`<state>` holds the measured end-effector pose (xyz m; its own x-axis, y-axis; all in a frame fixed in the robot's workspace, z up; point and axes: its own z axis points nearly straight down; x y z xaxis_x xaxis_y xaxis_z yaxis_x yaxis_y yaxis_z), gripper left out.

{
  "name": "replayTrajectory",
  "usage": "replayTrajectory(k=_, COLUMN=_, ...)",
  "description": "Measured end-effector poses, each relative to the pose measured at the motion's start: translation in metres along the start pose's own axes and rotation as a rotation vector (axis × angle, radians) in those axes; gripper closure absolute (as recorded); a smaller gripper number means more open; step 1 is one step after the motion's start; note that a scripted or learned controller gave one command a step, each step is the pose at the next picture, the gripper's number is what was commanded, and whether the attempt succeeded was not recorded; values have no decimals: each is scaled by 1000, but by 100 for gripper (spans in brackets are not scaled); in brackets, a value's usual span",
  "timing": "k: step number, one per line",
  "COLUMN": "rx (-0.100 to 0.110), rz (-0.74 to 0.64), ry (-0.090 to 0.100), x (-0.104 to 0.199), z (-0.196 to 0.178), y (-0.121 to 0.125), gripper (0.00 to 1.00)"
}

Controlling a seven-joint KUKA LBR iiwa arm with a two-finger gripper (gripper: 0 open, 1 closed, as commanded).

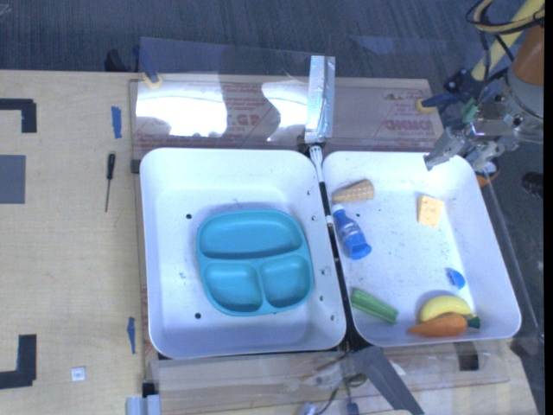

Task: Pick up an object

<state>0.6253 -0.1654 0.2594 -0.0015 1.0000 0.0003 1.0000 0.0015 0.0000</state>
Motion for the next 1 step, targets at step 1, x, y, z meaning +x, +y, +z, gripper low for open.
replayTrajectory(k=1, rx=-8, rz=-25, ry=-4, x=-29, z=-44, y=-9, gripper=0)
